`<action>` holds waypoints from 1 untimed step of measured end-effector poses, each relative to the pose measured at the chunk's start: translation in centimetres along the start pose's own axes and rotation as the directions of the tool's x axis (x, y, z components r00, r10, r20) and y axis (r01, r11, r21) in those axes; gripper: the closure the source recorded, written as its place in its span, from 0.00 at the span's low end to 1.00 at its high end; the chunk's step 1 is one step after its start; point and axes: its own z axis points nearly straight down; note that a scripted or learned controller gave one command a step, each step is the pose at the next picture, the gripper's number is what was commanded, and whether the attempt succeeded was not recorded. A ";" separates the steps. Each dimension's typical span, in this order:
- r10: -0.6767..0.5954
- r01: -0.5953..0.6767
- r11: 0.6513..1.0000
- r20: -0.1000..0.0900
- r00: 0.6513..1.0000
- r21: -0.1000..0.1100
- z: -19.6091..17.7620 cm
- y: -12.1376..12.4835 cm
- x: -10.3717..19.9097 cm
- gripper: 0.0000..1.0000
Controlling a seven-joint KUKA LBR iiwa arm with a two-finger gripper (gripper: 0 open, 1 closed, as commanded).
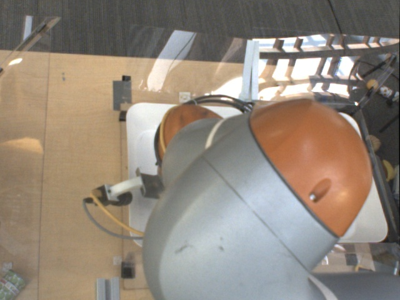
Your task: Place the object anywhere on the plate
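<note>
The arm's grey body with its big orange cap [306, 161] covers most of the two white bins [140, 120]. A second orange band [181, 120] on the wrist reaches toward the left bin. The gripper's fingers, the plate and the object are all hidden beneath the arm.
A white connector with yellow and grey cables [115, 195] hangs off the wrist over the bin's left edge. Black brackets [122, 92] sit on the wooden bench [62, 136] by the bin corners. A metal frame [325, 61] stands at the back right.
</note>
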 end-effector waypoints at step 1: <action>-0.002 0.002 1.000 -0.003 1.000 0.002 -1.0 -0.1 0.2 1.00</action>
